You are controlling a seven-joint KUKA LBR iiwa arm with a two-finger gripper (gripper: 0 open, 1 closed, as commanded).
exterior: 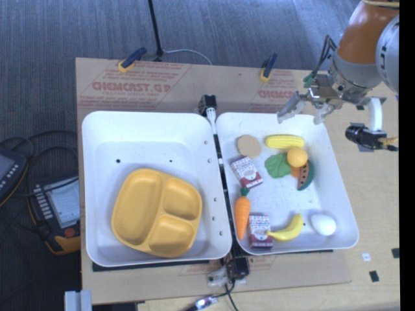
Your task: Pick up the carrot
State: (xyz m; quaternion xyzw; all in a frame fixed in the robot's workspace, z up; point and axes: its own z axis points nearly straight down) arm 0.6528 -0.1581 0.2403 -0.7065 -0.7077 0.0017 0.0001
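The carrot [242,216], orange with a green top, lies near the left wall of the right bin [340,173], toward the front, pointing at the camera. My gripper [303,109] hangs above the far right corner of that bin, well away from the carrot. Its two fingers [288,110] are spread apart and hold nothing.
The right bin also holds a corn cob [284,141], a round biscuit [248,146], two small cartons [247,172], a green leaf [277,166], an orange [297,157], a watermelon slice [303,175], a banana [288,229] and an egg [323,225]. A yellow divided plate [157,211] lies in the left bin [104,135].
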